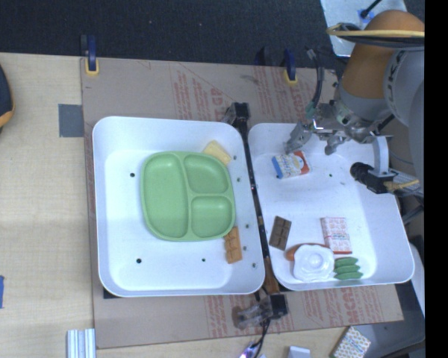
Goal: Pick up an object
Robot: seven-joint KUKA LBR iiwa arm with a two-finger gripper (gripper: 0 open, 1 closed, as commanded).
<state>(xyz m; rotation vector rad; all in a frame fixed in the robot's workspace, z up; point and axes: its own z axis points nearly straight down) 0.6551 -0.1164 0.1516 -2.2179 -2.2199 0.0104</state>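
A small blue-and-white packet (290, 164) lies flat near the back of the right bin (388, 222), directly below the gripper (314, 137), whose fingers hang spread and hold nothing, placed, it appears, to straddle the packet for a grasp. Toward the bin's front sit a brown bar (280, 233), a red-and-white carton (335, 234), a white cup (313, 262) and green pods (347, 267). The left bin (119, 200) carries a green divided plate (187, 195).
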